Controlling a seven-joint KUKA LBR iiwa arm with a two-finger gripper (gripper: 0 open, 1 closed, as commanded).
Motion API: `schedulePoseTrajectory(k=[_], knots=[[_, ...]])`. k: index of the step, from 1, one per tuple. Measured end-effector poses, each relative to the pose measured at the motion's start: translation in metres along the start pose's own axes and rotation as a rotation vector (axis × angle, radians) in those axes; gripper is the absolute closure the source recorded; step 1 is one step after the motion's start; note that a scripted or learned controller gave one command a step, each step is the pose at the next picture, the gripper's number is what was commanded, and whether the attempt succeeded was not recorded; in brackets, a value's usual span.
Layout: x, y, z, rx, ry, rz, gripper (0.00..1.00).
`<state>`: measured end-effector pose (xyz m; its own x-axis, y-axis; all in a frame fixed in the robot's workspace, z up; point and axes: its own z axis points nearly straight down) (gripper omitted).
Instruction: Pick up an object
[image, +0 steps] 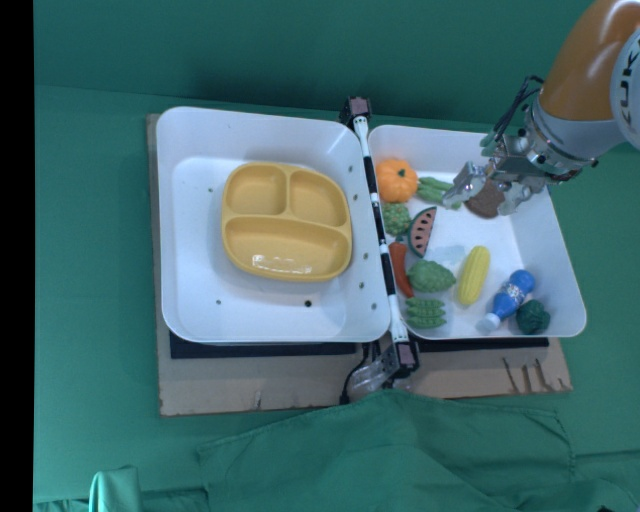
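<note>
My gripper (489, 190) hangs over the back of the right bin (562, 262), and a small brown object (487, 203) sits between its fingers, so it is shut on that piece. The same bin holds several toy foods. An orange pumpkin (397, 181) and green beans (433, 188) lie at the back left. A watermelon slice (423, 230), a yellow corn cob (473, 275) and a blue bottle (508, 298) lie nearer the front.
The left bin (190, 270) holds a yellow divided plate (288, 221). More pieces crowd the right bin's left side: a green floret (397, 217), a red pepper (400, 268), a leafy green (431, 276) and pea pods (426, 313). A dark green piece (533, 317) sits in the front right corner.
</note>
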<state>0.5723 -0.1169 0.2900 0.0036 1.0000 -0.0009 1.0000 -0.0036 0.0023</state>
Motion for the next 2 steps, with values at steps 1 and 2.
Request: schedulePoseTrajectory(k=[1,2], knots=[[0.0,0.0,0.0,0.0,0.0,0.0,0.0],[-0.006,0.003,0.06,0.006,0.0,0.002,0.0]])
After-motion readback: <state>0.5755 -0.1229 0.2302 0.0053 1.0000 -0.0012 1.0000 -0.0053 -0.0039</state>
